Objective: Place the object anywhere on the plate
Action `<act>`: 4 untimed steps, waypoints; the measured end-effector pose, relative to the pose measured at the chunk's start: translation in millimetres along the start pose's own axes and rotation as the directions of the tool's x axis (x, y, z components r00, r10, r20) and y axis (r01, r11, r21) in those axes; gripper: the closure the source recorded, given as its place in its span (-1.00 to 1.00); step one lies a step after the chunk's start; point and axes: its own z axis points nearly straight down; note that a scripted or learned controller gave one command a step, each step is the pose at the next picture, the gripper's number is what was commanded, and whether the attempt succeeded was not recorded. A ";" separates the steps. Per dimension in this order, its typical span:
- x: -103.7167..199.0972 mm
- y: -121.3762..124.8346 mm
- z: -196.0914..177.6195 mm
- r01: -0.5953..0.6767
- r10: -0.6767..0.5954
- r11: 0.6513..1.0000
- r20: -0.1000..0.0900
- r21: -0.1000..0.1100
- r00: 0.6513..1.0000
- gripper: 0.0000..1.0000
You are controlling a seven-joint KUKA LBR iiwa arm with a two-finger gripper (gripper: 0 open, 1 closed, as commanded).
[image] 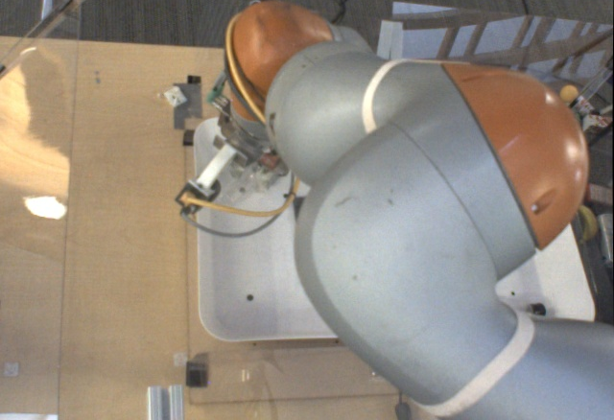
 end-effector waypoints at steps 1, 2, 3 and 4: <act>-26.9 -35.0 -21.4 0.584 -0.584 0.812 -0.003 -0.003 0.812 1.00; -6.8 -8.6 -72.8 0.924 -0.924 0.382 0.001 -0.006 0.382 1.00; -38.0 53.4 -58.7 0.985 -0.985 -0.173 0.005 -0.007 -0.173 1.00; -10.4 3.5 -66.0 0.820 -0.820 -0.573 0.008 -0.006 -0.573 1.00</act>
